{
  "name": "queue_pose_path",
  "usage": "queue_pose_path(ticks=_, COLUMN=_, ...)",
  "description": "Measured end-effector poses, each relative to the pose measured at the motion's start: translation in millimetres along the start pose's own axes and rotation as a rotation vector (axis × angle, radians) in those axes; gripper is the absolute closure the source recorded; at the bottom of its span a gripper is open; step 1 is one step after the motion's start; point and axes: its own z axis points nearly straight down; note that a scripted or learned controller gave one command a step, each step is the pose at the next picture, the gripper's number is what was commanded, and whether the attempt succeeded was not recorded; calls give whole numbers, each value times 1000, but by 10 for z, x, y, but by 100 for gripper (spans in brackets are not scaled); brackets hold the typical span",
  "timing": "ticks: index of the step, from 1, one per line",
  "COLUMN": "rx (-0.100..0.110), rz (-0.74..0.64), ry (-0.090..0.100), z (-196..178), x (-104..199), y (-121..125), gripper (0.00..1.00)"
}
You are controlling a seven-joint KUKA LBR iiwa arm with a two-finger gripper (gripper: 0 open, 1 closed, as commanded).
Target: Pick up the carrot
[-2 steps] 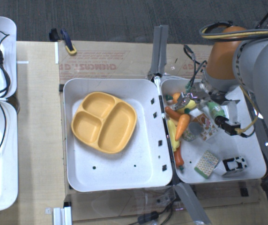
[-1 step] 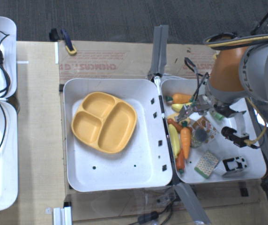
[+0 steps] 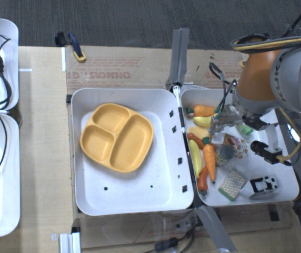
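The carrot point(image 3: 209, 159) lay in the right bin point(image 3: 284, 194) beside a yellow banana point(image 3: 195, 157), looking light, stiff and smooth, best gripped across its thick middle, while the gripper point(image 3: 220, 124) hovered beyond, finger spread impossible to tell.

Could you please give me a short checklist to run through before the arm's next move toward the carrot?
1. Carrot in view, in the right bin: ok.
2. End effector over the right bin: ok.
3. End effector directly above the carrot: not ok, it sits farther back.
4. Space around the carrot: not ok, the banana and a red pepper crowd it.
5. Carrot already held: not ok.
6. Yellow plate out of the way in the left bin: ok.
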Motion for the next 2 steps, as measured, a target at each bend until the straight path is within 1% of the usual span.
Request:
queue_pose_path(ticks=1, rx=1, rz=-142, ry=1, z=-902, x=951, y=-647, gripper=100)
queue_pose_path(ticks=2, rx=1, rz=-89, ry=0, z=-902, x=1366, y=-550, gripper=100)
